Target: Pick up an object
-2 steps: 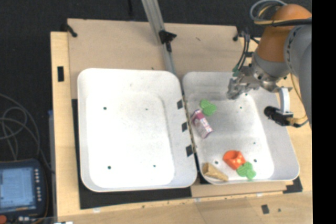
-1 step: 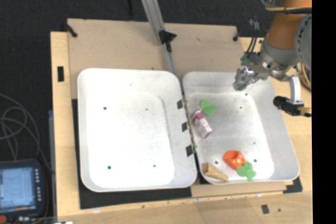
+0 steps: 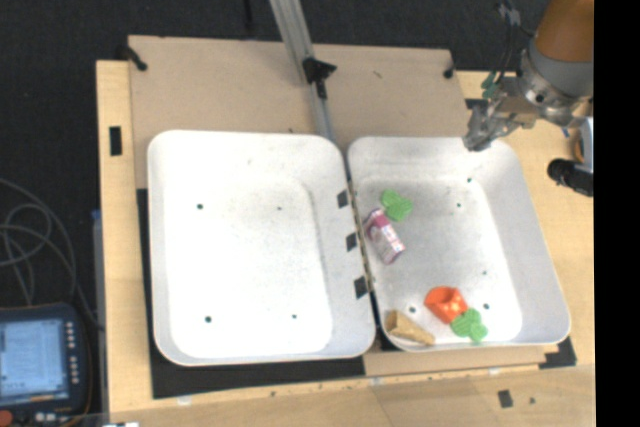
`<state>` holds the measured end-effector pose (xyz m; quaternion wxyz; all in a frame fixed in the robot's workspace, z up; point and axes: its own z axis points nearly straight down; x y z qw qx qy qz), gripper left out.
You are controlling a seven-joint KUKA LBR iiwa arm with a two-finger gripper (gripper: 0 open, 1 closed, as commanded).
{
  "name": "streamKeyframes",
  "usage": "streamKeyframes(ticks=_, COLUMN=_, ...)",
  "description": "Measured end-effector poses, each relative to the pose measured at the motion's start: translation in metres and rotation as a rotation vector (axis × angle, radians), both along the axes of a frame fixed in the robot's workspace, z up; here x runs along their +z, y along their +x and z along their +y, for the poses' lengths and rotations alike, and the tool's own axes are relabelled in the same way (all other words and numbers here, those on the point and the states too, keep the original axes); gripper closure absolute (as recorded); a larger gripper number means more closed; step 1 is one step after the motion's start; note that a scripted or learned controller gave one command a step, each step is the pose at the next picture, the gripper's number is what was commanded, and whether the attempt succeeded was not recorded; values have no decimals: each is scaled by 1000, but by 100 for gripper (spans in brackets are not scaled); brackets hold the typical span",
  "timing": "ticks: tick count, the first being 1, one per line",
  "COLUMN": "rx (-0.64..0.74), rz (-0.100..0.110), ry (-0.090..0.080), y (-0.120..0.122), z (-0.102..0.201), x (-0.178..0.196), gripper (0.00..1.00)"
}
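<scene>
I see the hand (image 3: 481, 137) hanging over the right bin (image 3: 500, 177), at its 1 o'clock corner, just at the rim. Nothing sits in its grip; beyond that I cannot tell its state, the tip being small and dark against the bin wall.

Candidate objects all lie in the right bin, well apart from the hand:
- green piece (image 3: 397, 207), near bin centre, toward 10 o'clock
- pink-and-white packet (image 3: 385, 236), just below the green piece, close to the left wall
- orange-red object (image 3: 445, 302) at 6 o'clock
- second green piece (image 3: 468, 326), touching or nearly touching the orange-red one, I cannot tell which
- tan wedge (image 3: 409, 327) at 7 o'clock, against the front wall

The left bin (image 3: 250, 245) carries no candidate.

I take the packet as the likeliest target. Its long axis runs from 11 o'clock to 5 o'clock. The tan wedge lies along 10 to 4 o'clock, narrow end toward 4.

Risks, as I judge them:
- a descent at the corner meets the rim or bare floor, no object beneath
- a grip along the packet's long axis, not across it, slips off
- the packet sits near the wall between the bins; one finger may land on that wall
- the orange-red and green pair sit so close that a grasp may nudge both and take neither
- the wedge against the front wall leaves little finger room
</scene>
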<state>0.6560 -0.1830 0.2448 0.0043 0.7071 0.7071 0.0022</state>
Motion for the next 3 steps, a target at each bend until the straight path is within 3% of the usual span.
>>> streamKeyframes(ticks=1, rx=4, rz=5, ry=1, y=1, z=-1, x=12, gripper=100)
streamKeyframes(ticks=2, rx=5, rz=9, ry=3, y=-8, z=46, x=3, gripper=100)
streamKeyframes(ticks=3, rx=6, rz=7, ry=3, y=-1, z=94, x=7, gripper=100)
